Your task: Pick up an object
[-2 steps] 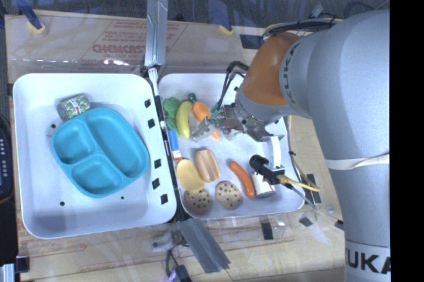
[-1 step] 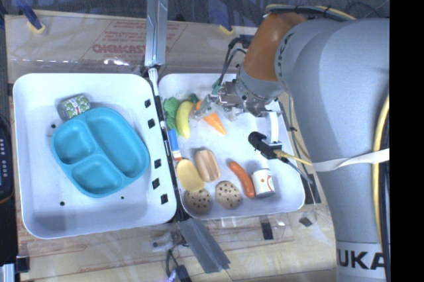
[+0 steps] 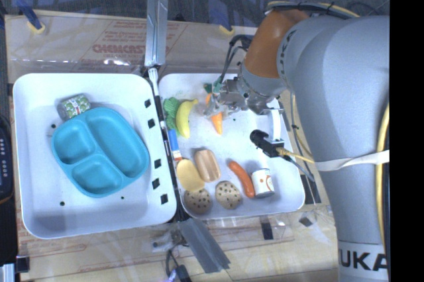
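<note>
grey arm's gripper (image 3: 222, 104) low in the right white bin (image 3: 291, 198), grip state hard to tell, a small orange carrot-shaped piece (image 3: 217, 122) just under it, smooth yellow banana (image 3: 183, 118) beside, speckled round cookies (image 3: 228, 194) near the front, blue sectioned plastic plate (image 3: 99, 151) sat in the left bin (image 3: 30, 141)

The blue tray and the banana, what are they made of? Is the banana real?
The blue tray looks like moulded plastic: one even blue, smooth and a bit matte, with three rounded compartments. The banana is probably toy plastic too, though I can't be sure: its yellow is very even, without brown spots, and it lies among other toy-like foods in the right bin.
</note>
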Tool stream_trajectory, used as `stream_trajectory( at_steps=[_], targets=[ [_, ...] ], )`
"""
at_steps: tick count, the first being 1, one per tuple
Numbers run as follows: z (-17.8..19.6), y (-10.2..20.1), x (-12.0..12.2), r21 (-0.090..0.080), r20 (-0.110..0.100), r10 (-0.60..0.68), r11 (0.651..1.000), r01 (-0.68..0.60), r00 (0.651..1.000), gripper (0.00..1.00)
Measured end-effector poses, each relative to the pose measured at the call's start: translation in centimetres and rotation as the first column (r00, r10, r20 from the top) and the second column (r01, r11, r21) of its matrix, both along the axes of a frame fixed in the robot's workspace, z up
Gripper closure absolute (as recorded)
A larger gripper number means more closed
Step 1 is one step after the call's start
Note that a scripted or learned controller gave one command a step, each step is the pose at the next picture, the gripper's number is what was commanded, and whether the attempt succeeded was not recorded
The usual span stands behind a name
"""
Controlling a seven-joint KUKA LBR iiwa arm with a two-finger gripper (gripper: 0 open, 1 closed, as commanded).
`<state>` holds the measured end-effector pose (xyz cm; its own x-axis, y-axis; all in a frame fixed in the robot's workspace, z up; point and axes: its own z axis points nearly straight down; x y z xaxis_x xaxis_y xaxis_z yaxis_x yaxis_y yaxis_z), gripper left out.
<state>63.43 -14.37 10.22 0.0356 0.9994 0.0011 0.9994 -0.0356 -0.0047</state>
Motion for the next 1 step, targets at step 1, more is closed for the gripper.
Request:
stream_trajectory(
  at_steps=[1],
  targets=[
    [10.0,4.71,2.51,-0.002,0.013,0.101,0.995,-0.101,0.995,1.0]
  ],
)
